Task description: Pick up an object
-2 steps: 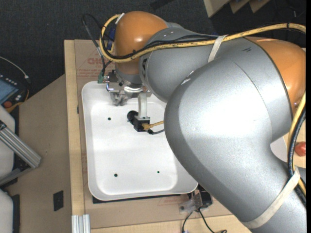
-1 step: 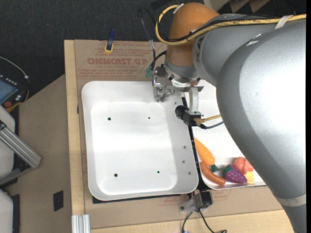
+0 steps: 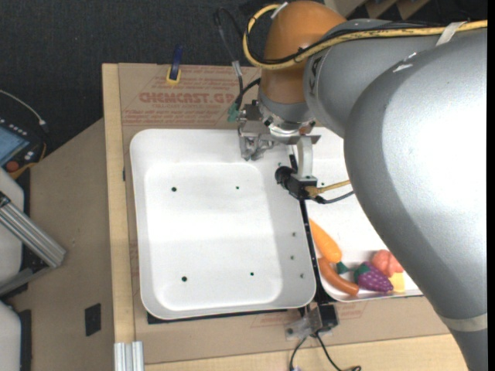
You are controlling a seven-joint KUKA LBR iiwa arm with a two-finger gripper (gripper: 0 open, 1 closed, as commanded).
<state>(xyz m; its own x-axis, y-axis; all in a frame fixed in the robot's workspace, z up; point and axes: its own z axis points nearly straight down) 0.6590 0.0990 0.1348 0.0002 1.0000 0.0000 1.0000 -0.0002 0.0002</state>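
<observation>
A dark carpeted floor (image 3: 93, 22) lay beyond the counter (image 3: 124, 207), whose top was brown cardboard printed with red lettering (image 3: 186, 97). A blue and yellow clip (image 3: 175, 66) sat at its far edge. To the left stood an aluminium rail (image 3: 31, 230). Light fell evenly from above.

We see a smooth, slightly glossy white plastic left bin (image 3: 209, 230) resting on matt brown cardboard (image 3: 124, 207). The arm's grey shell (image 3: 418, 130) looks like satin painted metal, its orange band (image 3: 298, 33) glossier. The toy carrot (image 3: 326, 242) and purple grapes (image 3: 374, 280) appear shiny plastic.
</observation>
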